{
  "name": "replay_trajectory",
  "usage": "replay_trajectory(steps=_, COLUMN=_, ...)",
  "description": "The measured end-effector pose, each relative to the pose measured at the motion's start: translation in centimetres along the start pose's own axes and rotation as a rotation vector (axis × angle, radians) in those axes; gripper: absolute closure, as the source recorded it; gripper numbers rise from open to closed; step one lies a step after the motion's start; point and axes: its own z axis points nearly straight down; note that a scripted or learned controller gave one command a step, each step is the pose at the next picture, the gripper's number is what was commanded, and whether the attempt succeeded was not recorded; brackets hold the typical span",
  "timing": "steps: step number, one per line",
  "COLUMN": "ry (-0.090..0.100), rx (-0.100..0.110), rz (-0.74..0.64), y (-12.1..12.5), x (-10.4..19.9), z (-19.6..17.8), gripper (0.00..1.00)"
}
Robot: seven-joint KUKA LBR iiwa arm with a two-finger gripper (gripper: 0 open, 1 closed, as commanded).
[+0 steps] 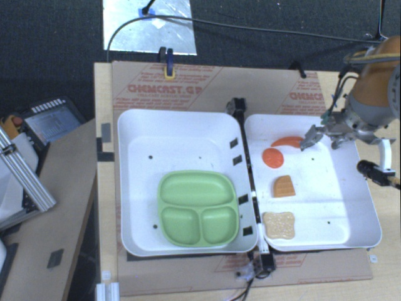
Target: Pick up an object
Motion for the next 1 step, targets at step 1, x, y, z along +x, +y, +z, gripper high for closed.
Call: replay_trajectory(steps=1, ry=0.0, rx=-0.001, rz=-0.001, y=0.47, x=0.74, z=5.63, gripper=0.0)
